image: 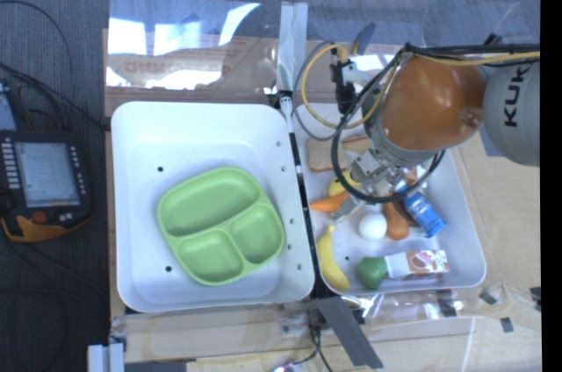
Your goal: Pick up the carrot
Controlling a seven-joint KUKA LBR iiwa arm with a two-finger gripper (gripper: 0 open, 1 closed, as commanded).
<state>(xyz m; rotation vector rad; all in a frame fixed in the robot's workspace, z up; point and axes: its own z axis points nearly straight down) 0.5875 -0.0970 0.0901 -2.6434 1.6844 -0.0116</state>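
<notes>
The carrot point(327, 204) is a short orange piece lying at the left side of the right bin point(465, 261), next to the divider between the bins. My gripper point(376, 179) hangs low over the middle of that bin, just right of and slightly above the carrot. The arm's orange band and cables cover much of it. Nothing can be seen held in it.
Around the carrot lie a banana point(329, 261), a white egg point(373, 226), a green lime point(371, 272), a brown-orange sausage point(398, 221), a blue can point(425, 213) and a small carton point(421, 262). The left bin point(140, 142) holds a green divided plate point(219, 225).
</notes>
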